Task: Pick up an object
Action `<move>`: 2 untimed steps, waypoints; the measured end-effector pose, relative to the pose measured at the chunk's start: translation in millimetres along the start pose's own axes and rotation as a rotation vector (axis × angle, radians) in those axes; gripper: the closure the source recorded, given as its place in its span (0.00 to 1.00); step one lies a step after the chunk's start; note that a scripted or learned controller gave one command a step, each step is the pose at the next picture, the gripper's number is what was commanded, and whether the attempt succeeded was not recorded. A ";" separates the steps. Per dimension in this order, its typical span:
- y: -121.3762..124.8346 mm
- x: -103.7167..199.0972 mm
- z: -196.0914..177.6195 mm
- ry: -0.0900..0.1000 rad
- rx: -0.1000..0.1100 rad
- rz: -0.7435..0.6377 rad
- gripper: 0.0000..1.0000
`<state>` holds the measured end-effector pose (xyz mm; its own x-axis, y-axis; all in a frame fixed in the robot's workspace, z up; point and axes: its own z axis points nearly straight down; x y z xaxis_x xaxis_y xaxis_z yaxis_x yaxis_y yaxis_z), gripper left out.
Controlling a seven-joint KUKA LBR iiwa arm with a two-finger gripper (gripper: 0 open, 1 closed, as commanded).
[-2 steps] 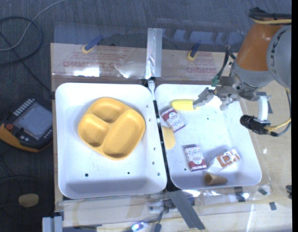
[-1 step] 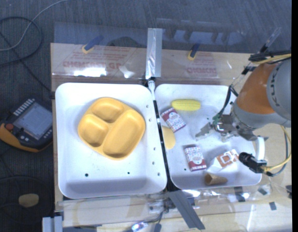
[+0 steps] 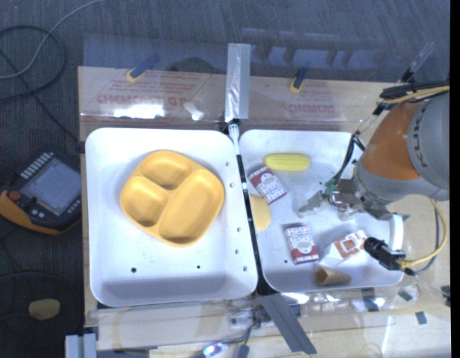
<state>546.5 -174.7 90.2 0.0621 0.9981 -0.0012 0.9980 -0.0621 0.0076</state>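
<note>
The right bin (image 3: 319,136) holds several small things: a yellow corn cob (image 3: 287,162) at the back, a red carton (image 3: 266,184) near the left wall, and a second red carton (image 3: 300,243) toward the front. A yellow disc (image 3: 260,212) lies against the divider. An orange-and-white packet (image 3: 351,245) and a brown cone (image 3: 332,277) lie by the front edge. My gripper (image 3: 313,203) hangs low over the middle of this bin, between the corn cob and the second red carton. Nothing visibly sits in it.
The left bin (image 3: 110,274) carries a large yellow three-compartment plate (image 3: 172,196). The arm's orange band (image 3: 390,151) and wrist cover the right bin's right side, with a yellow cable (image 3: 431,253) looping near its front corner. A pendant (image 3: 43,192) lies off the bench at left.
</note>
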 end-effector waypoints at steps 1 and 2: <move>-57.0 53.7 -1.5 -0.005 -0.012 -0.161 0.00; -60.2 63.9 -1.6 -0.008 -0.015 -0.177 0.00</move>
<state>490.4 -107.1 91.3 -0.1141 0.9934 -0.0116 0.9932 0.1143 0.0212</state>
